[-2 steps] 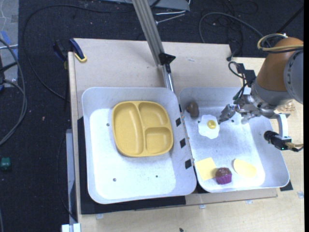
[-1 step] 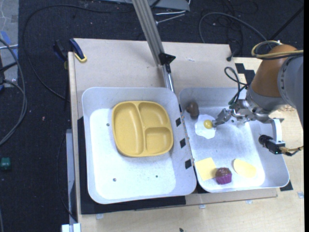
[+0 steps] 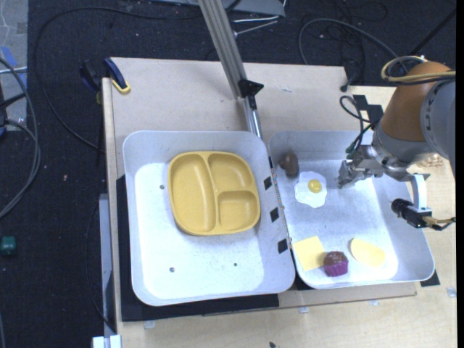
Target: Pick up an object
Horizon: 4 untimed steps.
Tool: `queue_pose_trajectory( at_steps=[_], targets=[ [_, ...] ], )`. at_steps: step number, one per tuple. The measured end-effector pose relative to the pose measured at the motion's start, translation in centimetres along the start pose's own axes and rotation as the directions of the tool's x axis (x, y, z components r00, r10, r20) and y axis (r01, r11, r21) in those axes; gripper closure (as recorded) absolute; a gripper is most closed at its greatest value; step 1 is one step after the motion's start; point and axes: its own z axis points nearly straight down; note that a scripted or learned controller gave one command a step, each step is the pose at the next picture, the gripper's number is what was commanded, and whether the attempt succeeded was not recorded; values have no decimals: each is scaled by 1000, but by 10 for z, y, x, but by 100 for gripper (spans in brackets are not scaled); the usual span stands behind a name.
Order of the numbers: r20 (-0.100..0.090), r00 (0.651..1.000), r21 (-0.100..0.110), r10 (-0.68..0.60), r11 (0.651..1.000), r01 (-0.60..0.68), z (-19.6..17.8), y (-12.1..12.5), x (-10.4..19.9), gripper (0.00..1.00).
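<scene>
While the robot's hand (image 3: 346,177) hovers low in the right white bin (image 3: 406,267), just right of the white-and-yellow toy fried egg (image 3: 312,191), its grip state cannot be told; nothing appears lifted, so picking remains to do.

A wooden bench (image 3: 181,93) carries two white bins side by side. The left bin (image 3: 152,267) holds a yellow tray (image 3: 214,193) with three compartments, set toward its upper middle. A metal pole (image 3: 225,38) slants down from the top of the view to the gap between the bins. A blue and yellow clamp (image 3: 116,77) grips the bench's upper left corner. Black cables (image 3: 51,114) loop over the dark floor.
</scene>
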Motion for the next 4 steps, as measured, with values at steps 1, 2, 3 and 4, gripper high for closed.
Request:
queue_pose_trajectory(
  at_steps=[1, 2, 3, 4],
  targets=[
    [0, 1000, -1, -2, 1000, 2, -63, 2, 2, 100],
    [1, 1000, -3, -3, 1000, 3, -115, 10, -6, 100],
    [0, 1000, -3, -3, 1000, 3, -169, 12, -6, 100],
    [-4, 1000, 7, -6, 1000, 6, -154, -4, 41, 100]
  ],
)
